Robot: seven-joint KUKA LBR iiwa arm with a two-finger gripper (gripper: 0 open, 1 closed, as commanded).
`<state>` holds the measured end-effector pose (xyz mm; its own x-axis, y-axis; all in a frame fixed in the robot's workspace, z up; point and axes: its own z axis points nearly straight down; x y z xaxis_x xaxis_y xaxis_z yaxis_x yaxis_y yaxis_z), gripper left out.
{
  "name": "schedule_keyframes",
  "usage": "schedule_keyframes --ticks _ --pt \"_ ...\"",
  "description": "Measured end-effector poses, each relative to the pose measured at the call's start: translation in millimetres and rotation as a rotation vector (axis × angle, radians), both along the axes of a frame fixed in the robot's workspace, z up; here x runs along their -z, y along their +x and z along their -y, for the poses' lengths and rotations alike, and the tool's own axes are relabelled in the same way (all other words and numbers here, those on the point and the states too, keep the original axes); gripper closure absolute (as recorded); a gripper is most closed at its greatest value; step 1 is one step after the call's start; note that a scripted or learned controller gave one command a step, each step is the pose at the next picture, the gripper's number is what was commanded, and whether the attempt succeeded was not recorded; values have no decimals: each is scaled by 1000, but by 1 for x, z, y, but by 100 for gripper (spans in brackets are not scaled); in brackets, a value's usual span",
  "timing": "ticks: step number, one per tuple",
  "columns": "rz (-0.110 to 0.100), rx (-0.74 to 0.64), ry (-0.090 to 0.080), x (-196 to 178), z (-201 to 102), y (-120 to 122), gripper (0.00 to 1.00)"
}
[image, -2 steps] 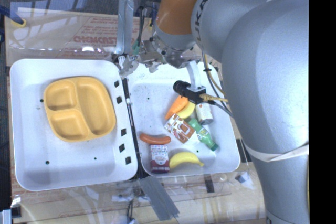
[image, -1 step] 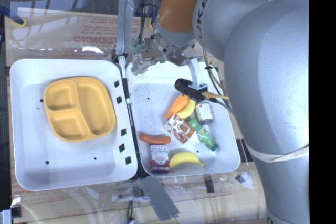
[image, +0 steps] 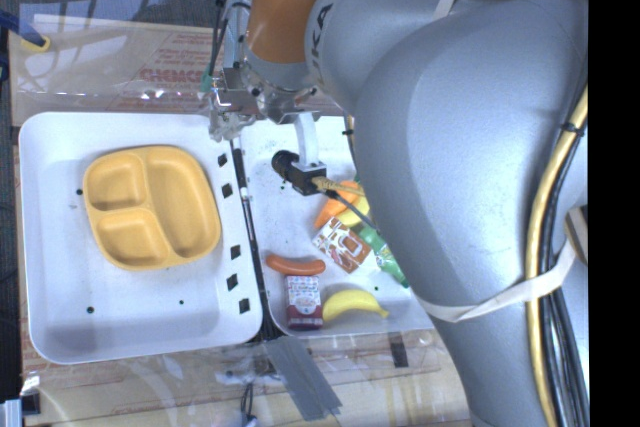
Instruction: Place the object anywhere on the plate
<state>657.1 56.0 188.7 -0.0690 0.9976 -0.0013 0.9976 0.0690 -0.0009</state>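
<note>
A yellow plate (image: 150,207) with three compartments lies in the left bin (image: 60,315), and nothing rests on it. My gripper (image: 224,118) hangs at the far end of the wall between the two bins, above and to the right of the plate. Nothing can be seen held in it. In the right bin (image: 262,147) lie a red sausage (image: 295,265), a yellow banana (image: 352,305), a dark red packet (image: 303,300), a white and orange carton (image: 341,244), an orange carrot (image: 338,203) and a green item (image: 383,256).
The grey arm (image: 460,125) covers most of the right bin and the view's right side. Black markers (image: 236,253) run along the wall between the bins. A clear plastic sheet (image: 110,55) lies behind the left bin.
</note>
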Motion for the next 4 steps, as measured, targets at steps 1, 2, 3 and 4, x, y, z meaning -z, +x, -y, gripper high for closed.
schedule_keyframes --ticks 1,2,3,4 --pt "-1 24 1 29 -150 -2 100" --pt "-4 -97 0 25 -67 -55 100" --pt "-3 26 -1 63 -89 -42 100" --pt "-2 66 0 -1 -28 -15 100"
